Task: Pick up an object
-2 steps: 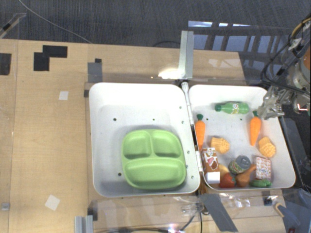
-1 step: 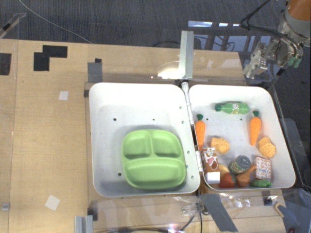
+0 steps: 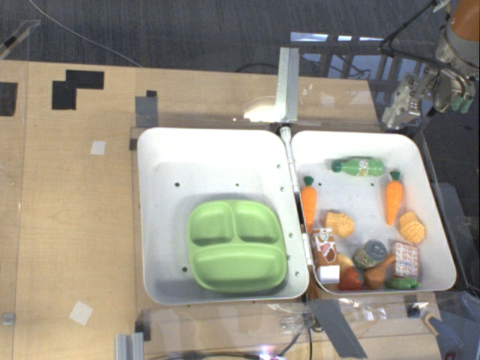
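Left bin [image 3: 161, 201]: white, shallow; holds a green divided plate [image 3: 237, 246], three compartments, toward the near right.
Right bin [image 3: 424, 178]: white, touching the left bin along the centre divider.
Bench [image 3: 67, 223]: light wood; black squares [image 3: 75, 87] at far left, small pale patches [image 3: 98, 148] on the left side.
Metal post [image 3: 288, 81]: upright, behind the bins' junction.
Floor [image 3: 187, 13]: dark grey, thin cable across it.

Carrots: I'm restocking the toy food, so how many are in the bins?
2, both in the right bin: one carrot by its left wall, the other carrot near the right side. The cluttered front pile might hide more.
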